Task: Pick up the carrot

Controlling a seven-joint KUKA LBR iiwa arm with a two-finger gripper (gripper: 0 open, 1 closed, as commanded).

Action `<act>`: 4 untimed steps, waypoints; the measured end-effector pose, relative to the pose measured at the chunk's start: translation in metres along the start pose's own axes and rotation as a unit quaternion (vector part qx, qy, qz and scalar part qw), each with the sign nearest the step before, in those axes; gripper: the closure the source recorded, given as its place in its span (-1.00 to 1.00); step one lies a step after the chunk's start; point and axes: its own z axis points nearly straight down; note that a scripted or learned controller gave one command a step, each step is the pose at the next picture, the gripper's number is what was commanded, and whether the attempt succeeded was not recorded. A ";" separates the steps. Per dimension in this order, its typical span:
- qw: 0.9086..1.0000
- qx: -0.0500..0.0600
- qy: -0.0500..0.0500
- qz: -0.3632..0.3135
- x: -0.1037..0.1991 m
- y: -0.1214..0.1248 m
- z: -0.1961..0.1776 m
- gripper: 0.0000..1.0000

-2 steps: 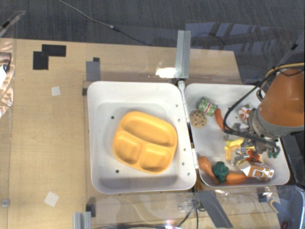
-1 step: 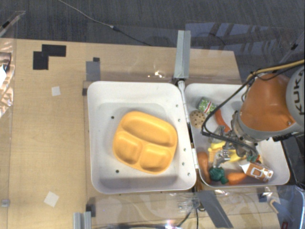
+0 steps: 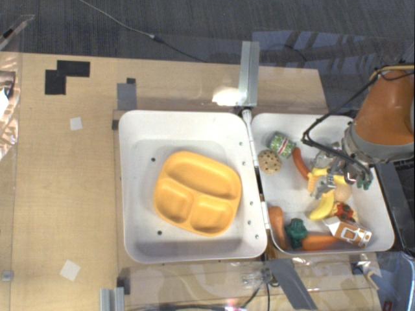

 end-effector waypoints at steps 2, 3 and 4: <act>0.964 0.000 0.001 0.264 0.065 0.051 0.012 1.00; 0.917 0.001 -0.002 0.398 0.059 0.057 0.033 1.00; 0.832 -0.004 -0.004 0.555 0.084 0.053 0.032 1.00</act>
